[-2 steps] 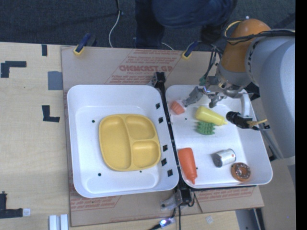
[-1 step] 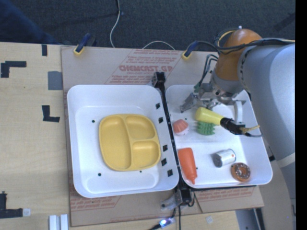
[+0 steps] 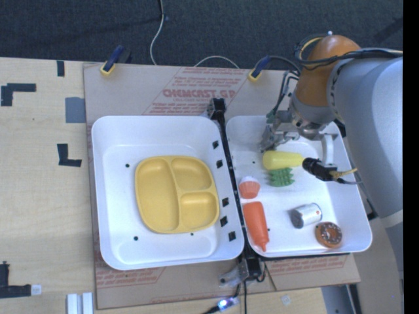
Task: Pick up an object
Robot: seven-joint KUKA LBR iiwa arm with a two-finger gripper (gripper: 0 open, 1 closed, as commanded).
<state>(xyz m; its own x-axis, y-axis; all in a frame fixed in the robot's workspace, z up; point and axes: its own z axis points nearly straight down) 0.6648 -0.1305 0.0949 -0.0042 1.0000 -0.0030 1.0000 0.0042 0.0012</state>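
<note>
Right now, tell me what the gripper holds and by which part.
Cannot be told. The gripper sits low in the right bin, just above the yellow corn, but no object shows between its fingers.

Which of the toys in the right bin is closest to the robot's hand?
The yellow corn toy, just below the hand; the carrot, can and donut lie farther down.

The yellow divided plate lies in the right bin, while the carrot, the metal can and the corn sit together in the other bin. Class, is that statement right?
Not quite. The camera view shows the yellow divided plate in the left bin, not the right. The carrot, the metal can and the corn do sit together in the other, right bin.
</note>
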